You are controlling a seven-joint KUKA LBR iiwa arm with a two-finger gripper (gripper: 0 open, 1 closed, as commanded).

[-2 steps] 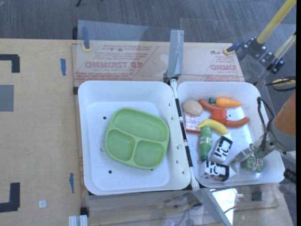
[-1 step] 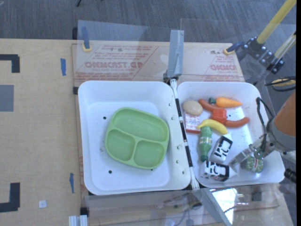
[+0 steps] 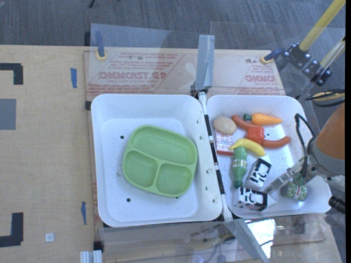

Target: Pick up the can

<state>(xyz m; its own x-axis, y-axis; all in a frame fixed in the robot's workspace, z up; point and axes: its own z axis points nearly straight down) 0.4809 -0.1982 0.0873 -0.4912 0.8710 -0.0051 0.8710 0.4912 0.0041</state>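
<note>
Gripper (image 3: 282, 183) sits low at the right bin's (image 3: 279, 102) five o'clock, reaching toward nine; I cannot tell its grip beside the can (image 3: 296, 191).

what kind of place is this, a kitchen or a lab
Most likely a robot lab, not a kitchen: an arm reaches over two white bins of toy food on a plywood bench, with tape marks and a tripod on carpet.

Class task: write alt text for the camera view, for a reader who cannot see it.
A robot hand reaches into the right bin beside a can, among toy food. The left bin holds a green divided plate.
</note>
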